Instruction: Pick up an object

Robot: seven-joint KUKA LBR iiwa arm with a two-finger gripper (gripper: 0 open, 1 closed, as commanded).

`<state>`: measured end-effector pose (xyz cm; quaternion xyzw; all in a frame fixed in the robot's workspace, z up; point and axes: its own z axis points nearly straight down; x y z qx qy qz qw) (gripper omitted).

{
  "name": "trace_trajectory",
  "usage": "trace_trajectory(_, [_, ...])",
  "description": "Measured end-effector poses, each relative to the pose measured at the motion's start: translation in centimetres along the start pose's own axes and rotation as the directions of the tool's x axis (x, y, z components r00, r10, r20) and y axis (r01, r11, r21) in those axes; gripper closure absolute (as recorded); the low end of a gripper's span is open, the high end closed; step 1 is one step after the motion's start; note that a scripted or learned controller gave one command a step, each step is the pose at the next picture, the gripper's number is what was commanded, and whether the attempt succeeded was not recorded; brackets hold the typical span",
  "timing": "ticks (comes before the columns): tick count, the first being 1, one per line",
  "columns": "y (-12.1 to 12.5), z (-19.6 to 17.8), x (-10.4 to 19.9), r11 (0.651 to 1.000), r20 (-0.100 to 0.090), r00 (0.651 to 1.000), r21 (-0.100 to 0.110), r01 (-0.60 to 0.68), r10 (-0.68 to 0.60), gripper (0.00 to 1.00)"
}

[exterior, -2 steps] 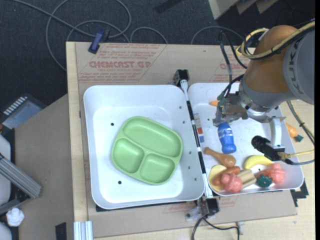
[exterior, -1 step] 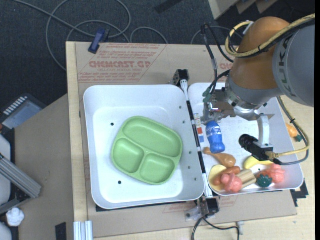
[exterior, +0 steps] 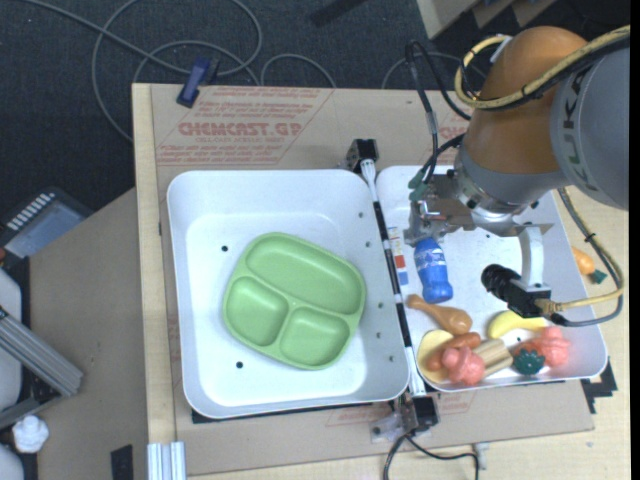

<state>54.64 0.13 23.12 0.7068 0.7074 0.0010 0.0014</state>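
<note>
A small blue bottle (exterior: pixel 433 271) with a white label band lies in the right bin (exterior: pixel 392 183), near the wall it shares with the left bin (exterior: pixel 190 218). The gripper (exterior: pixel 432 216) hangs just above the bottle's top end; whether it is open or closed I cannot tell from here. Toward the front of the right bin sits a heap of toy food: a tan drumstick (exterior: pixel 441 315), a banana (exterior: pixel 515 323), pinkish pieces. The left bin holds a green three-compartment plate (exterior: pixel 292 300).
</note>
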Motion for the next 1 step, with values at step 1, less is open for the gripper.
trace_trajectory(1, [0.05,-0.98,0.04,1.000,0.000,1.000,-0.002,0.000,0.000,1.00])
